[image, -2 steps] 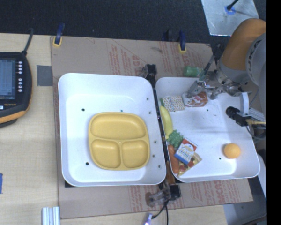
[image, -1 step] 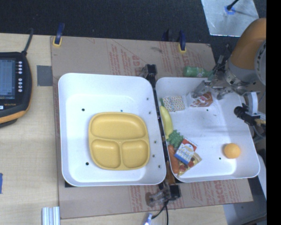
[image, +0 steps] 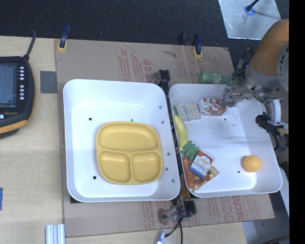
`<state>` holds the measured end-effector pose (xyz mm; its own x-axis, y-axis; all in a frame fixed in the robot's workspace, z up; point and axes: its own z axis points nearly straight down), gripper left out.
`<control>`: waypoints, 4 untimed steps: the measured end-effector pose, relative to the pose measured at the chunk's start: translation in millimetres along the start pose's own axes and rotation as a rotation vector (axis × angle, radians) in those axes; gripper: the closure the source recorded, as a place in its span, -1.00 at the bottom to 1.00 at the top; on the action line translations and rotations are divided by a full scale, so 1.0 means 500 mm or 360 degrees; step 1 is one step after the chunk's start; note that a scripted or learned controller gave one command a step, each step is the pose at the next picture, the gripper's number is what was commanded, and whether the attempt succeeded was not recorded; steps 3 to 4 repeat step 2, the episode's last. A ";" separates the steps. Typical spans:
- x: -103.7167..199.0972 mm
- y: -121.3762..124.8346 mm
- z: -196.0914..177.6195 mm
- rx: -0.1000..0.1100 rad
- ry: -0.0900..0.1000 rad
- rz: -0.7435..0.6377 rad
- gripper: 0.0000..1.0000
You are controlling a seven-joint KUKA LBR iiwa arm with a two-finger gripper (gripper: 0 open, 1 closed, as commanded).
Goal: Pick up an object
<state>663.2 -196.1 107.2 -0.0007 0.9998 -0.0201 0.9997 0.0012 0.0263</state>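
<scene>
Objects for picking all lie in the right shallow white bin (image: 264, 187), and none of them is lifted yet.

Going from left to right: a black and orange hand-held control screen (image: 7, 95) rests on the wooden bench (image: 25, 187). Next comes the left shallow white bin (image: 76, 136), and in it sits a yellow plastic plate with three sections (image: 128, 152). The right bin starts just past it. Along its left wall lie a yellow banana (image: 180, 129), a small chequered packet (image: 188, 112), a green toy (image: 189, 150) and a flat blue and red snack packet (image: 202, 165). A red and white packet (image: 211, 106) lies near the top wall. A round orange ball (image: 251, 163) sits alone near the right wall.

The grey robot gripper (image: 233, 95) hangs low at the top of the right bin, just beside the red and white packet. It is too small and dark to tell if it is released or clenched, and nothing can be seen in it.

So the job looks like it is only at the start. The grab and the lift are both left to do.
</scene>
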 end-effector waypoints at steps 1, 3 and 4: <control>0.095 -0.121 -0.151 0.0046 0.0032 -0.0006 1.00; 0.094 -0.122 -0.150 0.0048 0.0032 -0.0004 -1.00; 0.094 -0.122 -0.150 0.0048 0.0032 -0.0004 -1.00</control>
